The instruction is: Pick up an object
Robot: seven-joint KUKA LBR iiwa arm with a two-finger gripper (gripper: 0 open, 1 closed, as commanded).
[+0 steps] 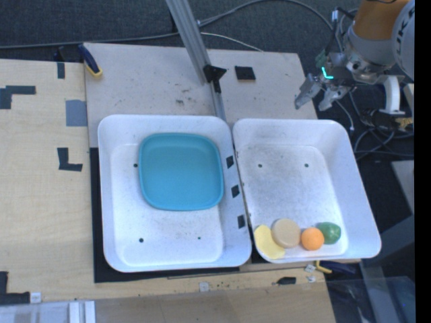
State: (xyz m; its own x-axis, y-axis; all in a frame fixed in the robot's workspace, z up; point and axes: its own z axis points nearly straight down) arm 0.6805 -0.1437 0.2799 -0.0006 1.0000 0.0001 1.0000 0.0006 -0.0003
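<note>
Camera view from above: my end effector [318,93] hangs beyond the far right corner of the right bin [350,180], over the worktop [269,93], fingers spread and holding nothing. The candidates sit bunched along that bin's near wall: a yellow piece [265,244], a tan disc [286,232] overlapping it, an orange ball [312,239] and a green object [330,232], touching in a row. I judge the bunching makes a clean grip awkward. The left bin [114,200] holds a blue plate [180,171] lying flat, hard to pinch.
</note>
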